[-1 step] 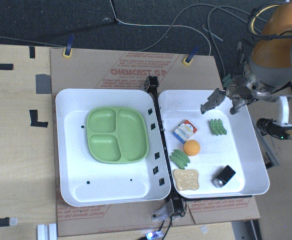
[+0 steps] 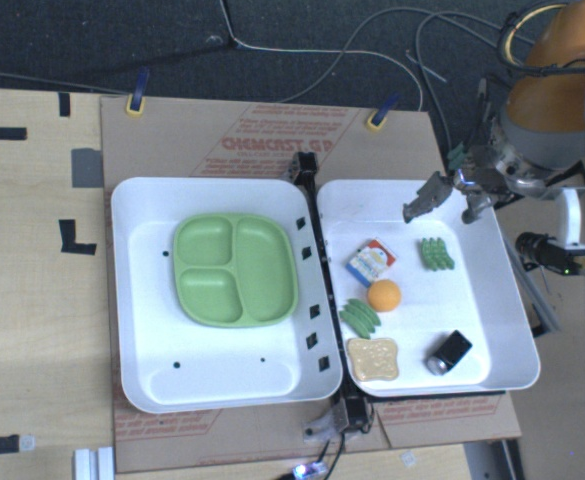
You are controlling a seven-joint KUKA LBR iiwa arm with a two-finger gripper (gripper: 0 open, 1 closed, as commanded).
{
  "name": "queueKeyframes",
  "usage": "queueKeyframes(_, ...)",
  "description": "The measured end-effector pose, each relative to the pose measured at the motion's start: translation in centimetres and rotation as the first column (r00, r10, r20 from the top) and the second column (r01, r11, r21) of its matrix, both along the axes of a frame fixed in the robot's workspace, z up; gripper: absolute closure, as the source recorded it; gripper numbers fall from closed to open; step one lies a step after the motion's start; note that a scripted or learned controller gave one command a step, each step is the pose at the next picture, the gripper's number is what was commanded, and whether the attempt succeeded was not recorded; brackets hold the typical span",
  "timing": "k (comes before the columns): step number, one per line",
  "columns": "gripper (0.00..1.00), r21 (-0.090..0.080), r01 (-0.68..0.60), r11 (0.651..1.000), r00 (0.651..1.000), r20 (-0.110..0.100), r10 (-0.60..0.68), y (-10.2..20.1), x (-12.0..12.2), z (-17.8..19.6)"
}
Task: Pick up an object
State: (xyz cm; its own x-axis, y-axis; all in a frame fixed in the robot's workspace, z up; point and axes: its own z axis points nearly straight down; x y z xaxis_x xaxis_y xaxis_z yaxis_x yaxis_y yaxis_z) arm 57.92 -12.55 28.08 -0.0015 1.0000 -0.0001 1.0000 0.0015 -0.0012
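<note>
Nearest the camera, a slice of toast [image 2: 373,359] is seen lying flat in the front part of the right bin [image 2: 507,313], with a small black-and-silver block [image 2: 449,352] set just to its right, near the front right corner. A bit further back, a green pea pod [image 2: 360,317] is found close to the bin's left wall, and an orange ball [image 2: 383,296] is parked right beside it, looks like they're touching or nearly so. Behind those, a small red, white and blue packet [image 2: 371,262] is laid at a tilt, and a ridged green piece [image 2: 435,254] is sitting off to its right, well apart from the packet.

In the left bin [image 2: 137,298], a green divided plate [image 2: 236,270] is placed roughly in the middle, three compartments, nothing seen in them. Both bins are carried on a brown cardboard sheet [image 2: 272,138] on the table [image 2: 32,298], clipped down at the back by two yellow-and-blue clamps [image 2: 135,99].

Furthest back, the hand [image 2: 447,198] is held over the rear right part of the right bin, above and behind the ridged green piece. Its fingers are spread apart and nothing is gripped between them. No item is touched by it, so every object is left lying on the bin floor.
</note>
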Motion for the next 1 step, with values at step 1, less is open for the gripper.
queueKeyframes(1,0.00,0.000,0.001,1.000,1.000,-0.005,-0.001,0.14,-0.28,-6.39)
